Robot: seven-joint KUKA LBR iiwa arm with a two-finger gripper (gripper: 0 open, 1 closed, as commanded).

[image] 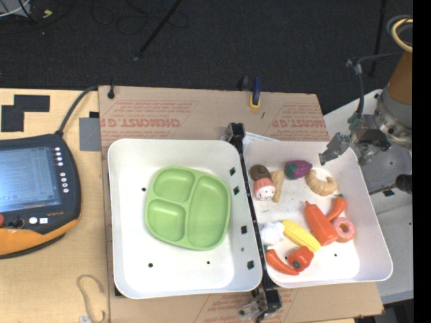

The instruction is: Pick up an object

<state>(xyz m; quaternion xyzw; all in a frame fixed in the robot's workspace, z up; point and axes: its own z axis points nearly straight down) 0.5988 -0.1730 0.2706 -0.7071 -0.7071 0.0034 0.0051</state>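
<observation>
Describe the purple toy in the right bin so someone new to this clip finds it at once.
Start at the right-hand shallow white bin, the one full of toy food, and look to its far end. There, just left of the tan toy croissant, lies a small purple plastic toy with a green tip. It is the sole purple item among red, orange and yellow pieces.

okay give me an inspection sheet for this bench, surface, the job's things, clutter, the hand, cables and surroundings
Surface: cardboard sheet under two white bins; left bin, right bin.
Job's things: in the right bin, toy foods, among them a corn cob, croissant, pink donut and purple piece.
Clutter: green divided plate in the left bin.
Hand: hand at the right bin's far right rim, above the toys, touching none of them.
Cables: dark cables on the floor behind the bench.
Surroundings: control pendant at left; blue clamp on the cardboard's far edge.
</observation>
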